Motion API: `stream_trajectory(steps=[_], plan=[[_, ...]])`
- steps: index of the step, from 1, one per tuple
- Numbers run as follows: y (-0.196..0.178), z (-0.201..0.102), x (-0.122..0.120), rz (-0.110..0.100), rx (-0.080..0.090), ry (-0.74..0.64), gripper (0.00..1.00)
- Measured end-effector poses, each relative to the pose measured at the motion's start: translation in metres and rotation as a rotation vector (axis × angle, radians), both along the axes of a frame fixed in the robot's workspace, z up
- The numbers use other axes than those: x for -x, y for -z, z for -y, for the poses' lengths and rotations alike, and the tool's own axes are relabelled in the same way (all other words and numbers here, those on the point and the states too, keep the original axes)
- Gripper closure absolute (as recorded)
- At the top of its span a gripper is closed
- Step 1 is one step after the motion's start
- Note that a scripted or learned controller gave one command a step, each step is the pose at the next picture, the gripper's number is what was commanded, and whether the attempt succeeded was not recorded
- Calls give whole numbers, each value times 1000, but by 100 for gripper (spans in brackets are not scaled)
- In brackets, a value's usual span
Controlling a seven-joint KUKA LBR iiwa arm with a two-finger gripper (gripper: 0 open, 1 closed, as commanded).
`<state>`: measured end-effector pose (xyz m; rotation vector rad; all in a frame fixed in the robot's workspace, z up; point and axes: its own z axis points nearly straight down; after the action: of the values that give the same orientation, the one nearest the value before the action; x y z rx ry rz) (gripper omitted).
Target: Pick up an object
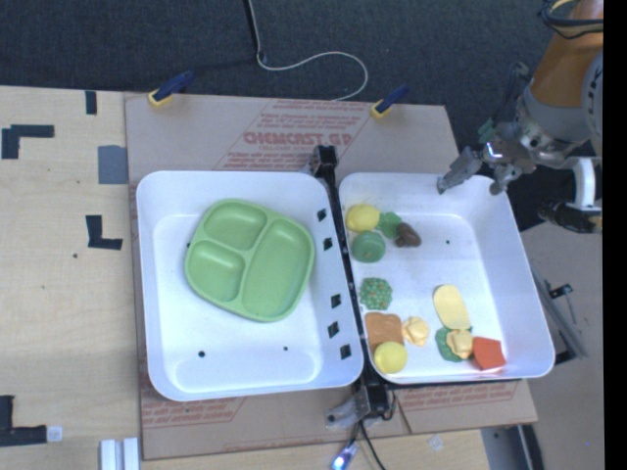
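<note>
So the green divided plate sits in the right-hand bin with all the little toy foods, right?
Not quite. The camera view shows the green divided plastic plate lying alone in the left white bin; the small toy foods are in the right white bin.

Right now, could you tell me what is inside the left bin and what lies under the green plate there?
The left bin holds one green plate with three compartments, lying flat on the bin's floor. Anything beneath the plate is covered and cannot be seen.
</note>
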<state>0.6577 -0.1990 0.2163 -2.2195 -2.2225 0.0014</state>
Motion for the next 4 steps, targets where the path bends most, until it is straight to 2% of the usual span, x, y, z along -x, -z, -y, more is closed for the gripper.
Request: stream_trajectory(steps=[1,2,3,4], plan=[[-137,-76,42,11,0,-7,0],[-203,-175,97,5,-3,-10,0],[-204,-235,120,0,-2,-7,0],[-183,-288,177,-5,-1,-6,0]])
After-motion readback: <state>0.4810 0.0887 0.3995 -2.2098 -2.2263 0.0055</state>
